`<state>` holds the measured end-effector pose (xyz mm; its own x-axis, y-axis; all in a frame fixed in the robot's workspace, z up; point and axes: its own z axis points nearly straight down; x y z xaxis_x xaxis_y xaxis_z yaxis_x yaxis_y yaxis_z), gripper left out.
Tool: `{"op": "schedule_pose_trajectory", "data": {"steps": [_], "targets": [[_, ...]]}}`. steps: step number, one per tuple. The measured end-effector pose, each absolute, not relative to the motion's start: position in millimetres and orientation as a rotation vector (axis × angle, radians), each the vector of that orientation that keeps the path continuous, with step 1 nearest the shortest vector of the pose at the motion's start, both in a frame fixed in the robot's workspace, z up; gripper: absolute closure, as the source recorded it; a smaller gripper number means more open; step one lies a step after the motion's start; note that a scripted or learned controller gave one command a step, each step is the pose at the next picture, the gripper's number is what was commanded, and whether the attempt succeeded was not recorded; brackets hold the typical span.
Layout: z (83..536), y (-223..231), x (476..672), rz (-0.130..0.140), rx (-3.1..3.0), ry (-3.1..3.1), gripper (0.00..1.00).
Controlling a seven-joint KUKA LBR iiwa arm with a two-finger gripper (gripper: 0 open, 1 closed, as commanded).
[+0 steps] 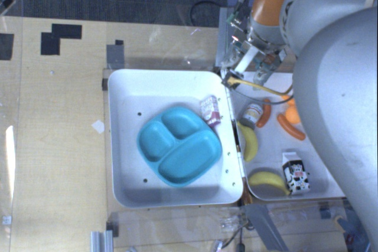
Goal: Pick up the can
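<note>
Overhead, gripper above the right bin's far left corner, jaws spread on nothing, can near that bin's left edge beside a banana, blue plate mid left bin, packet at its right edge.

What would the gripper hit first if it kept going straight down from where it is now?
Probably the bare floor at the top end of the right bin, near the bins' shared rim. The gripper hangs above and behind the can, so it would likely miss it, though depth is hard to judge.
</note>
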<state>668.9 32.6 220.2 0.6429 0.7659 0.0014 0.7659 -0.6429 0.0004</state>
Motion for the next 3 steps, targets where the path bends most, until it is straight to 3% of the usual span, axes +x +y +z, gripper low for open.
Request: {"op": "schedule_pose_trajectory", "data": {"steps": [1,2,3], "targets": [[232.6,34.0,670.2,-0.009,-2.843,-1.343,1.00],[229.6,30.1,621.8,-0.001,-3.060,-0.710,1.00],[268.2,66.7,569.5,-0.005,-3.087,-0.572,1.00]]}}
